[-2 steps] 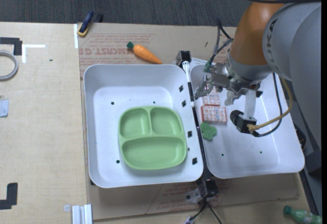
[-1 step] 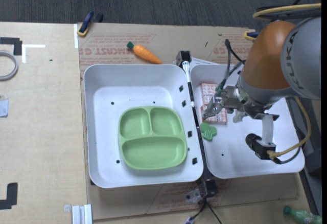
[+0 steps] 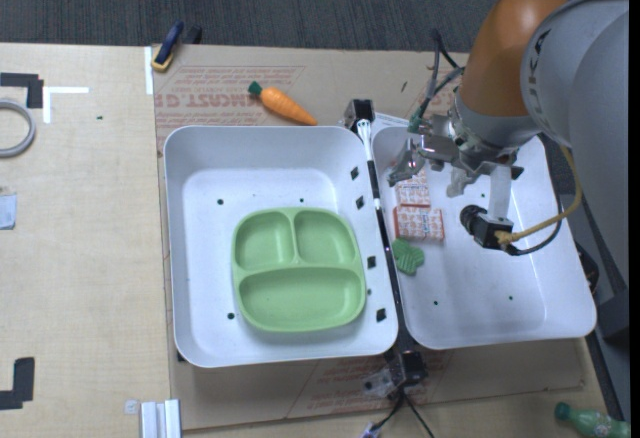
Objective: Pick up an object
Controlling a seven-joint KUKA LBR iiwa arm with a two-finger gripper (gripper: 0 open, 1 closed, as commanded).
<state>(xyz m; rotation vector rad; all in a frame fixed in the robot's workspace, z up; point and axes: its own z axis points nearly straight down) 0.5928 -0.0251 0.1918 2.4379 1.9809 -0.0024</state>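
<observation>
**White bins, arm low over the right one, nothing picked yet**

Grey arm (image 3: 560, 46) with the orange band reached in from the right and sat low over the right bin (image 3: 520, 311). Gripper (image 3: 432, 158) hung at that bin's upper-left part, just above a small red-and-white packet (image 3: 412, 194). Can't tell whether the pincer was spread or pressed together; wrist hardware and cabling crowded it. Nothing visibly pinched, so I'd call it not holding.

Candidates in the right bin: the first packet right under the gripper, a second red-and-white packet (image 3: 419, 224) touching or just below it, and a small green piece (image 3: 408, 257) below that, close to the bin's left wall. All three clustered along the divider side, which likely explained why the arm was pushed that far across.

Left bin (image 3: 200, 326) held a green divided plate (image 3: 298, 270), lying flat near the middle, well apart from the gripper. Toy carrot (image 3: 283, 104) lay outside both bins on the cardboard behind them.

Judgement: the arm was lined up for a descent on the upper packet. Risk: packets lay flat and touching, so the fingers could slide off or drag both.
</observation>
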